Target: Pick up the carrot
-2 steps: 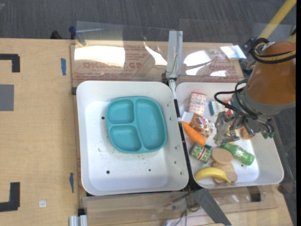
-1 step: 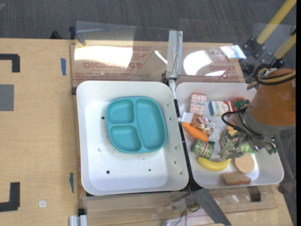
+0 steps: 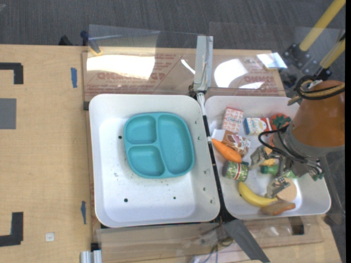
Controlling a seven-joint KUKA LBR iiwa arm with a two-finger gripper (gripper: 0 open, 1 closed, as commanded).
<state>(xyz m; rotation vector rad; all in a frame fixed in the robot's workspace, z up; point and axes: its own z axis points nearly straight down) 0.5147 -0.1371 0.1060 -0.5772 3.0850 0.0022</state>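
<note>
The arm [image 3: 323, 119] comes in from the right side of the camera view, and its wide orange band fills the upper right part. Under the band there is the grey wrist with some black cables (they loop on its left side). The gripper [image 3: 277, 171] hangs below the wrist and points down, low over the right bin [image 3: 323, 201].
</note>
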